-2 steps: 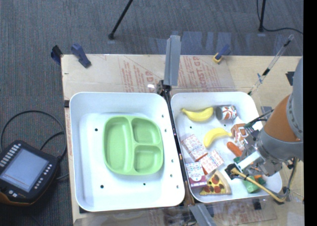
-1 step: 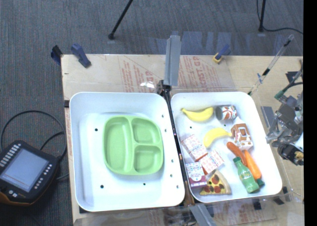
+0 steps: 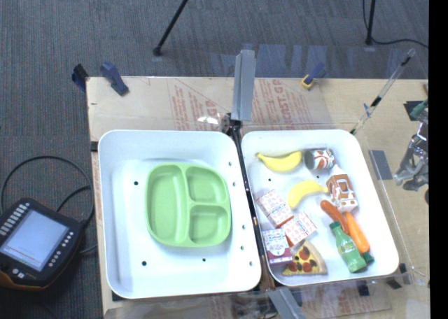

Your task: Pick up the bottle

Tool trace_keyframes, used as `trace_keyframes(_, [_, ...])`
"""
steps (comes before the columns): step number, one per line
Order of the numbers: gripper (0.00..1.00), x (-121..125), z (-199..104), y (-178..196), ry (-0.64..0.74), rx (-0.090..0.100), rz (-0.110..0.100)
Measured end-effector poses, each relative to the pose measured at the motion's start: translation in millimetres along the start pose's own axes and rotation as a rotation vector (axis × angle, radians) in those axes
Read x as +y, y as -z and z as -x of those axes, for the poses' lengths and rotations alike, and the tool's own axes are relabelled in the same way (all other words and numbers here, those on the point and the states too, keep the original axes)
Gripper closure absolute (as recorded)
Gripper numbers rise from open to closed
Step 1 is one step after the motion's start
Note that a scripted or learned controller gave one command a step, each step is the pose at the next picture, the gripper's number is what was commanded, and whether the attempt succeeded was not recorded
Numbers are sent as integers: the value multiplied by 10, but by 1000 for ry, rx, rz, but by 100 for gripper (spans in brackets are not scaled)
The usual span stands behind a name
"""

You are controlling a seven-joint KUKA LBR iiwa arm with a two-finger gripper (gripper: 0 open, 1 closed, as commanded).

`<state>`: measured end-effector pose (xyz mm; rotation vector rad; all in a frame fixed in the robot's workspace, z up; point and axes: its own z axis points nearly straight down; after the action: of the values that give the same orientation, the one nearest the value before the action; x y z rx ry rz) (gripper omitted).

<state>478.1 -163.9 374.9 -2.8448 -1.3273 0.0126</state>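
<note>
Near the lower right of the frame, you find the bottle [image 3: 347, 247], green, lying in the right bin [image 3: 378, 192] close to its front right corner. Its long axis runs from upper left to lower right, cap end toward the upper left, and it lies just beside the carrot [image 3: 355, 231], which runs almost parallel on its right. The pizza slice [image 3: 305, 260] sits to its left, apart from it. Farther up the frame, at the right edge and outside the bin over the tabletop [image 3: 168, 101], you see the tool [image 3: 413, 164]; whether it is released or clenched you cannot tell from this view. So the bottle lies down and to the left of the tool, and by my judgement your approach should cross the bottle's short width, clear of the carrot.
</note>
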Motion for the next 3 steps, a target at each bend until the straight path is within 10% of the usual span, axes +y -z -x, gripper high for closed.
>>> trace_keyframes(1, [100, 208, 249, 596, 152, 0, 0])
trace_keyframes(3, [100, 202, 238, 593, 509, 2, -3])
